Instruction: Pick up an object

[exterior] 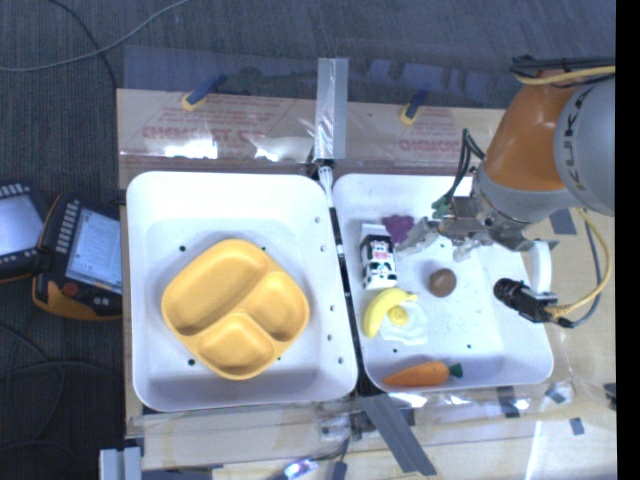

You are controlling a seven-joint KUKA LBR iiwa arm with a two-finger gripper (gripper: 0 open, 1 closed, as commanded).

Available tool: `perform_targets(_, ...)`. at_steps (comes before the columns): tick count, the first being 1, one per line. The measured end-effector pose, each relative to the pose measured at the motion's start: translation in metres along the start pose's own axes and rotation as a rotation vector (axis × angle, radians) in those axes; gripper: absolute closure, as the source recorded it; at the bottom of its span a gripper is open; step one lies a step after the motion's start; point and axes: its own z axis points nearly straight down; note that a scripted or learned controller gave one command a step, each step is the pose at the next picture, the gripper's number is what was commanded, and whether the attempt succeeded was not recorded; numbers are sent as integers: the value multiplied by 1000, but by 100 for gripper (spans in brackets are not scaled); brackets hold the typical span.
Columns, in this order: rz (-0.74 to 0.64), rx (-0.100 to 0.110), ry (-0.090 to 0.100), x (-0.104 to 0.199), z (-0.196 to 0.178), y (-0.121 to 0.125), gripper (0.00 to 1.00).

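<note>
Smooth tapered carrot point(417, 374) lies below round brown ball point(442, 282); end effector point(450, 236) grip state unclear.

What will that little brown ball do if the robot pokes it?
The brown ball looks round, so it would probably roll across the right bin floor. It sits apart from the banana, with nothing beside it to stop it. It looks small, so likely light, and might slip from the gripper.

Dark grey carpet floor point(250, 18) w/ cable; teach pendant point(85, 263) left; wooden bench point(230, 128), taped plastic.
</note>
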Motion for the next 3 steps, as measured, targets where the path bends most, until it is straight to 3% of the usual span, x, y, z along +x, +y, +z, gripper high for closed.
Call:
perform_targets(1, 113, 0, -2, -12, 47, -19, 0)
perform_targets(2, -238, -2, -2, -32, 35, -10, 0)
perform_targets(3, -476, -30, -15, -6, 68, 13, 0)
